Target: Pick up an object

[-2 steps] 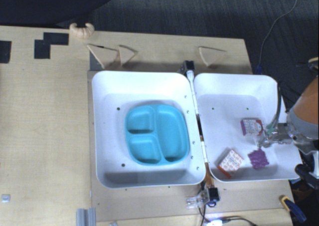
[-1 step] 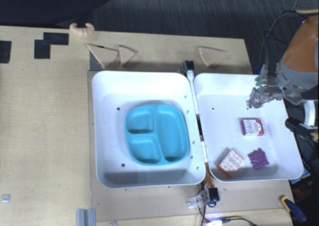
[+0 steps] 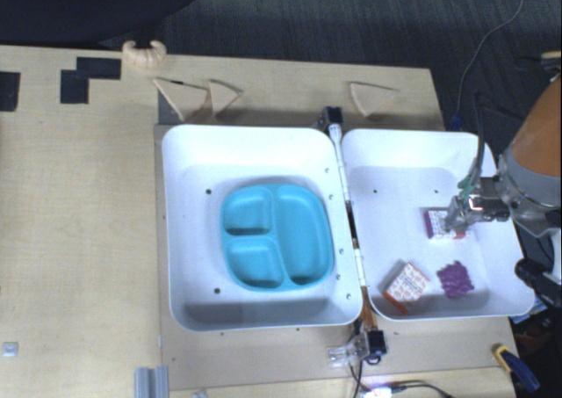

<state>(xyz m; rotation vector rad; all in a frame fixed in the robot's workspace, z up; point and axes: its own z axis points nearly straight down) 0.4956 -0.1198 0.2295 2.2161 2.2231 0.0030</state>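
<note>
Here the gripper (image 3: 458,216) hangs low in the right bin (image 3: 386,168), right over a small pink and white packet (image 3: 435,222) that peeks out from its left side; whether it is open or closed I cannot tell. The packet's long axis seems to run near to far. Nearer the camera lie a purple lump (image 3: 455,278) and a patterned box (image 3: 407,283). The left bin (image 3: 189,212) holds a blue divided tray (image 3: 276,235).

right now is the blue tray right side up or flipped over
Right side up: the blue tray lies flat in the left bin, its three compartments opening upward.
</note>
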